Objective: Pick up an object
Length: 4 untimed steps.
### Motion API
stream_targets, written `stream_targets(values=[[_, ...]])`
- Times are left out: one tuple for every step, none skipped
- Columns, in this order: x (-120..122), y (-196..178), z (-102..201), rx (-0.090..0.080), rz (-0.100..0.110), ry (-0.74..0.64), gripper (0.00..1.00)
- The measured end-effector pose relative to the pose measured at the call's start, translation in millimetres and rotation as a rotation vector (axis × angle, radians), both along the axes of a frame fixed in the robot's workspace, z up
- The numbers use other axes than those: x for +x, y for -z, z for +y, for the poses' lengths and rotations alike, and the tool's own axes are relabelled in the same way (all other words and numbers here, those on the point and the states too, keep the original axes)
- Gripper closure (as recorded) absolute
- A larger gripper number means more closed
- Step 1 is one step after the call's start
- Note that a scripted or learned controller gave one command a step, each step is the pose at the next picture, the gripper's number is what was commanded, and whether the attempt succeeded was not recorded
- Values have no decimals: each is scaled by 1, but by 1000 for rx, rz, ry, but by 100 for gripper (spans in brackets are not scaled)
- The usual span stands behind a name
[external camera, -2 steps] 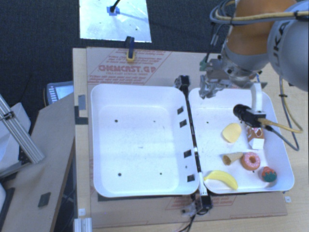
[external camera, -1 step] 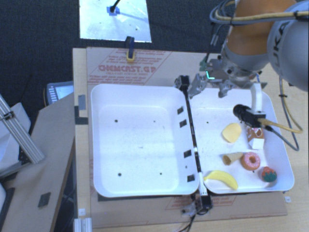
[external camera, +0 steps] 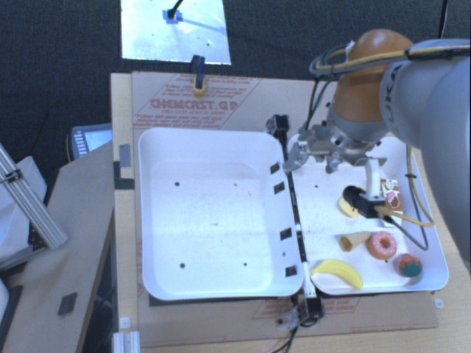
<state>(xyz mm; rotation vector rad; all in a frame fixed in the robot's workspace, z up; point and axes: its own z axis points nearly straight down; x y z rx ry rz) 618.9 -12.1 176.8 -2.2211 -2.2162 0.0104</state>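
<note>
My gripper [external camera: 315, 160] hangs over the far part of the right bin [external camera: 324, 190], close to the wall it shares with the left bin. Its two fingers stand apart, with only white bin floor showing between them. Toys lie in the near half of the right bin: a yellow banana [external camera: 338, 273], a tan cone [external camera: 355, 239], a pink donut [external camera: 382, 245] and a red and green fruit [external camera: 408, 265]. Further back are a yellow piece [external camera: 345, 205] and a small red and white item [external camera: 391, 194]. All of them lie apart from the gripper, towards the near right.
The left bin [external camera: 213, 219] lies beside the right one, with black clips [external camera: 285, 212] along the shared wall. Both bins rest on a cardboard sheet [external camera: 199, 101]. The grey arm with its orange band [external camera: 368, 72] reaches in from the right above the bin's far corner.
</note>
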Motion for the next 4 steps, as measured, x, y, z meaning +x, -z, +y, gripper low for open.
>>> stream_targets(values=[[52,-9,10,2,-14,-8,0],[50,-8,10,2,-10,-7,0],[50,-8,10,2,-10,-7,0],[50,-8,10,2,-10,-7,0]])
